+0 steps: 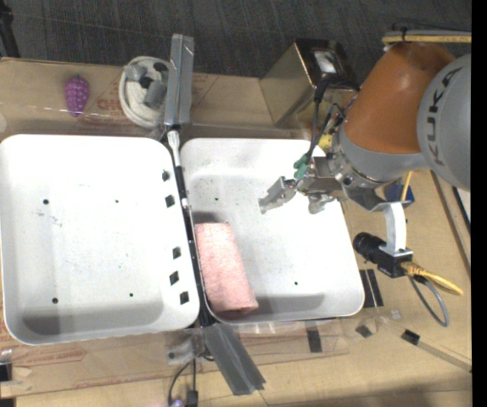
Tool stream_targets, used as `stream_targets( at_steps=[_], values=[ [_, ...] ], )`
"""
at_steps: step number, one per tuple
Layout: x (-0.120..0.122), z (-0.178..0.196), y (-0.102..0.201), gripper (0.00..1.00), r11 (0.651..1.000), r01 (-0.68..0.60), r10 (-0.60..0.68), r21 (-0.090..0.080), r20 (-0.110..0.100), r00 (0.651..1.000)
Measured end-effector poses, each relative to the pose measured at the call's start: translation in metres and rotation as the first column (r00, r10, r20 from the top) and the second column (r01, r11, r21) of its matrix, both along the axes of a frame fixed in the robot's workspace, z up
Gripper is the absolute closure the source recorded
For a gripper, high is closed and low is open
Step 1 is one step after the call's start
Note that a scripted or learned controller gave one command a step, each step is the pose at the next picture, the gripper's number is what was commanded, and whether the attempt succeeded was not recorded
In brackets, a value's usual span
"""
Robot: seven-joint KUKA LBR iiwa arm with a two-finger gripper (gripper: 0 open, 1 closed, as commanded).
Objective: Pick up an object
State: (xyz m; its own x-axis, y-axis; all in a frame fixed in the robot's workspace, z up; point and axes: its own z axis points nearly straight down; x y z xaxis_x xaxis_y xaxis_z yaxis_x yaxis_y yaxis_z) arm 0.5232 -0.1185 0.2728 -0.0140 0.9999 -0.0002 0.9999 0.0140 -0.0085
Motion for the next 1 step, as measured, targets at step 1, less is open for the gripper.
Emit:
stream_targets(
  at_steps=[1],
  values=[
    [0.0286, -0.1783, -0.0016, 0.0, 0.988, -0.151, 0.151, 0.0, 0.013, 0.988]
  ],
)
